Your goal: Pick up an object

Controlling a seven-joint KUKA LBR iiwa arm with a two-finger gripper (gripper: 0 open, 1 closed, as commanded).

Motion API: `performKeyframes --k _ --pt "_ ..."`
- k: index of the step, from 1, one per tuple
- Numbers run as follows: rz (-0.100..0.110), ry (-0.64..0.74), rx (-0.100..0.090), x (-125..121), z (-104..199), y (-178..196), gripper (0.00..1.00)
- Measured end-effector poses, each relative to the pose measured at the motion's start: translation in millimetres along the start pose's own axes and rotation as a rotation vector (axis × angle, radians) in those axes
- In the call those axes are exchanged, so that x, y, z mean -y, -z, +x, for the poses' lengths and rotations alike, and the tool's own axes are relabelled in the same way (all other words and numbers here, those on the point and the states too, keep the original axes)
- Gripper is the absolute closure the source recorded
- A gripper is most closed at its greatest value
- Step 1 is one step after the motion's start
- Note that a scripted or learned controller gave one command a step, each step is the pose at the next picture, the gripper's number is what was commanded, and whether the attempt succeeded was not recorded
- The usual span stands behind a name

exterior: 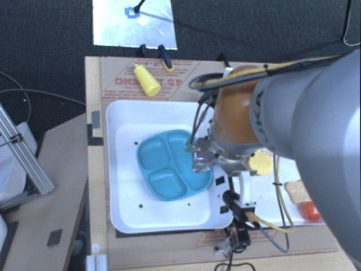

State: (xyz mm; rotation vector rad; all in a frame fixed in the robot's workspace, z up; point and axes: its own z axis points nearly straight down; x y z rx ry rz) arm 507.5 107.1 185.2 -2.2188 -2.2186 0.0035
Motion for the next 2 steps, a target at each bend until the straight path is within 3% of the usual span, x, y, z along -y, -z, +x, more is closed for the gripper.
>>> performKeyframes --k 1,2 --pt "-0.011 -0.002 0.003 -66.4 -45.4 13.5 1.0" --pt "-0.017 -0.002 0.005 -165.3 -109.3 40.9 1.0"
